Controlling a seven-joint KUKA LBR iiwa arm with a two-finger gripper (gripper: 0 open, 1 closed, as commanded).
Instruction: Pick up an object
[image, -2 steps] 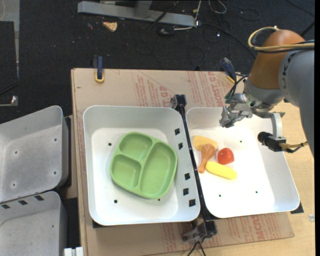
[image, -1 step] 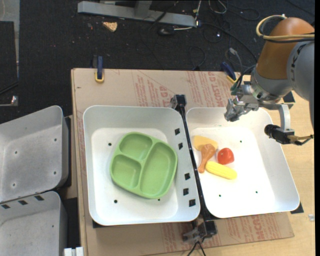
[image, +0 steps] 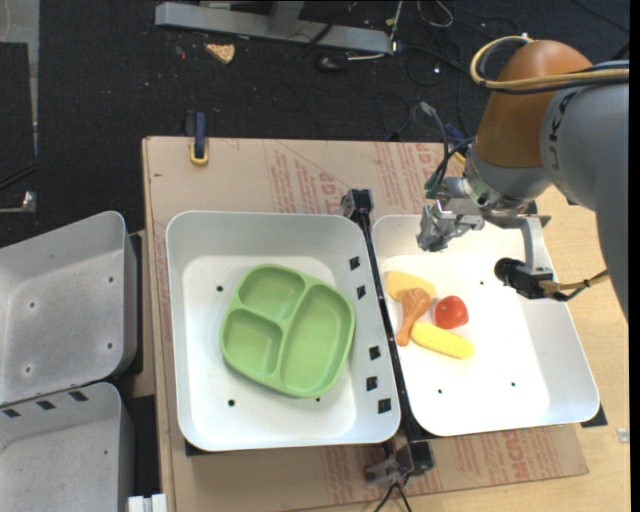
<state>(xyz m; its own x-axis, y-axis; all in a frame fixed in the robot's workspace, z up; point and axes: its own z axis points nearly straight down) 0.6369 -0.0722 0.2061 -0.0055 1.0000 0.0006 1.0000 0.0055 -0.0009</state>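
Field notes, remote station. Two white bins on the bench. Left bin (image: 190, 300) carries a green divided plate (image: 288, 328), sitting a little toward that bin's near right corner. Right bin (image: 540, 380) carries the pickable lot, clustered against its left wall about midway along: a yellow piece (image: 404, 284) at the top of the cluster, an orange piece with a stem-like tail (image: 410, 312) running down from it, a red round piece (image: 451, 311) just to the right, and a yellow banana-shaped piece (image: 443, 343) below, touching or nearly touching the red one. I read them as toy food, but I can't name them for sure.

Gripper (image: 437, 232) hangs over the far left corner of the right bin, near the divider between the bins. It sits up-frame of the cluster, not over it. From this slant I cannot tell how far the tool is open, and I see nothing in it. A black fitting (image: 513, 272) with a cable shows over the right bin, beside the arm; I take it for rig hardware.

My read: approach step, no grasp yet. All objects lie flat on the bin floor, none lifted.

Next move, as I judge it: carry the tool toward the near edge until it is above one piece, then descend. The banana-shaped piece at the cluster's lower edge looks the freest target. The pieces crowd together, so a sloppy descent may shove neighbours or close on two at once
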